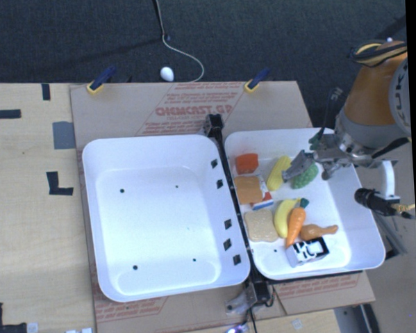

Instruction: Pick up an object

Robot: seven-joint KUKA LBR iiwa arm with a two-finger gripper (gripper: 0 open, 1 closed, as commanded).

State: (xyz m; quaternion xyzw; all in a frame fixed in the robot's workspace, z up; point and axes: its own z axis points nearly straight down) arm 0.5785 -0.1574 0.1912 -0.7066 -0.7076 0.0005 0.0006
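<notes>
Cardboard [191,111] on a wooden bench [30,227] underlies both bins; tool [306,163] grip state unclear

a brown cardboard sheet [191,107] lies under both white bins. at its far edge sit two blue-and-yellow clamps [100,79], and between them, just beyond that edge, a small white ball [166,73].

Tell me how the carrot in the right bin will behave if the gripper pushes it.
The carrot looks like smooth, stiff toy plastic, so probably light and slippery. Its tapered round body may roll or pivot, though the banana touching its side could block it.
</notes>
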